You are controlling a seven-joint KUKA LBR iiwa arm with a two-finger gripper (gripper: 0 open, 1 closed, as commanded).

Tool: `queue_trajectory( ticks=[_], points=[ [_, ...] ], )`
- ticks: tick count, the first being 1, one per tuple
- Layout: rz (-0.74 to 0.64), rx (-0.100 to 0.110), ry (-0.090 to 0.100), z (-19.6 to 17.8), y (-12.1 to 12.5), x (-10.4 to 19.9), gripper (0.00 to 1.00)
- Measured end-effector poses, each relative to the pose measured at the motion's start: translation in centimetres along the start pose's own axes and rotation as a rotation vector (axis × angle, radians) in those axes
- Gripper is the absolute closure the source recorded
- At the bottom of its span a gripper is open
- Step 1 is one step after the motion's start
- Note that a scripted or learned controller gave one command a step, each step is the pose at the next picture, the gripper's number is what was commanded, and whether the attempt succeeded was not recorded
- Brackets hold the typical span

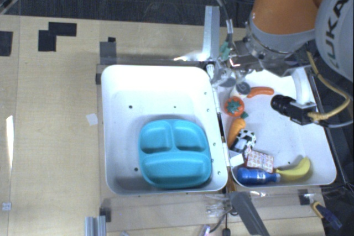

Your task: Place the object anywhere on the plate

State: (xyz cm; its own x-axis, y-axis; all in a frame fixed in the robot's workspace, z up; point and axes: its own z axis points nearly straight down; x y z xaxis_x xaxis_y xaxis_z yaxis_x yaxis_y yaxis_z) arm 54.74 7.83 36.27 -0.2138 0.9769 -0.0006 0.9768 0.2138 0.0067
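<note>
Blue, your divided plate point(175, 153) is sitting at 6 o'clock in the left bin point(119, 119), while the gripper point(228, 72) is hovering at 11 o'clock over the toy-filled right bin point(323, 166), its jaw state unreadable.

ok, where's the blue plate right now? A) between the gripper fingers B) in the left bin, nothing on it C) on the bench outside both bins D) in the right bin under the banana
B: the plate lies flat in the left bin with its compartments bare, while the banana and the other items sit in the right bin.
</note>
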Motion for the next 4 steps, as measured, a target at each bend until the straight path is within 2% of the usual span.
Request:
queue_trajectory(
  ticks=[1,2,3,4],
  points=[
    [-0.028,0.005,0.001,12.0,-3.2,4.2,1.00],
    [-0.194,0.000,0.001,11.0,-3.4,5.2,1.00],
    [-0.058,0.005,0.001,17.7,-2.8,3.7,1.00],
    [-0.315,0.003,0.002,17.8,-5.6,2.5,1.00]
  ],
)
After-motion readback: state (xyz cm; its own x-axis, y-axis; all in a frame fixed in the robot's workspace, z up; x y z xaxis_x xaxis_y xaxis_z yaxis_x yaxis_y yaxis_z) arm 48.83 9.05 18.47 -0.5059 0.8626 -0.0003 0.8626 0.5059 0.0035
